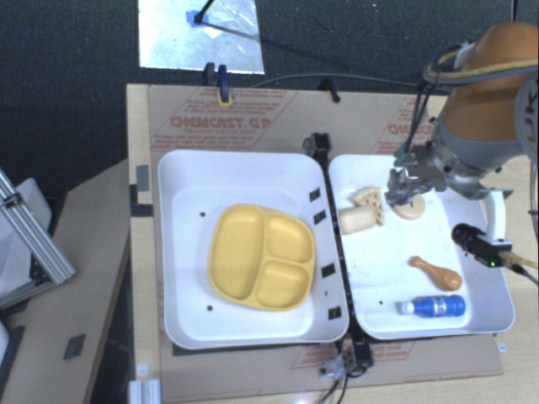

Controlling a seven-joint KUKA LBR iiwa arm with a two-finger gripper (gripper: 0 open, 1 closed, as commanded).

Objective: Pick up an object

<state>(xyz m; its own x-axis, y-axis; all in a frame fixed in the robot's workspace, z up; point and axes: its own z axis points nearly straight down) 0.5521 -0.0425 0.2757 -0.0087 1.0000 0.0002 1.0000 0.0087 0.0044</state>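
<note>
We are looking at a pick that is not yet made, as far as we can judge. The gripper (406, 188) is sitting low in the right bin (396, 318), in the upper right of the frame, right at a pale round disc-like piece (410, 209) and just beside a cluster of beige toy food. Nothing is showing between its fingers, and everything in the bin is lying on the bin floor, so we are judging the grasp and the lift as both left to do. Whether the gripper is wide or narrow we cannot tell, since its tips are a dark tangle against the white.

Counting what is there: we are seeing two white bins side by side on the worktop (143, 251). The left bin (181, 192) is holding one yellow divided plate (261, 257) with three compartments, lying flat at the centre of the frame. The right bin is holding five loose things (the beige cluster is hard to separate, so this count is our best reading): one ridged beige piece (368, 197), one cream mushroom-shaped piece (357, 220) touching it, the one pale disc under the gripper, one brown toy drumstick (438, 273) at centre right, and one small blue bottle (435, 307) lying on its side near the lower right edge.

The likeliest target, we are guessing, is the disc or the ridged piece next to it.
</note>
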